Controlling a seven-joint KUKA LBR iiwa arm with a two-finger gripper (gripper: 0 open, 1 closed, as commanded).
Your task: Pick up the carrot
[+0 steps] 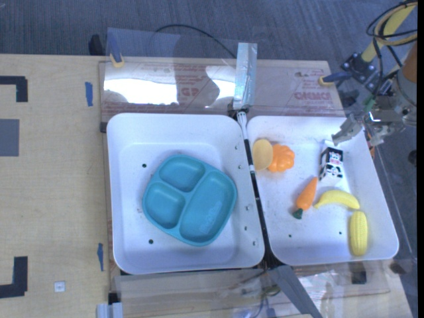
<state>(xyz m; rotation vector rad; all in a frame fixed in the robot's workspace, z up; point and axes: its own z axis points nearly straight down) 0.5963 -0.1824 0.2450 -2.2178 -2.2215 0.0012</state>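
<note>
The carrot [307,195] lies in the right bin [384,244], near its middle. It is orange and slanted, with its dark green end pointing down-left. My gripper [362,132] hangs over the bin's upper right corner, up and to the right of the carrot and well apart from it. Its fingers [345,131] look spread open, and nothing is between them.
A banana [338,199] lies just right of the carrot, with a yellow corn cob [358,232] below it. A black-and-white toy [331,164] sits under the gripper. An orange pepper [282,158] and a yellow fruit [262,154] sit at the upper left. The left bin [126,244] holds a blue divided plate [191,199].
</note>
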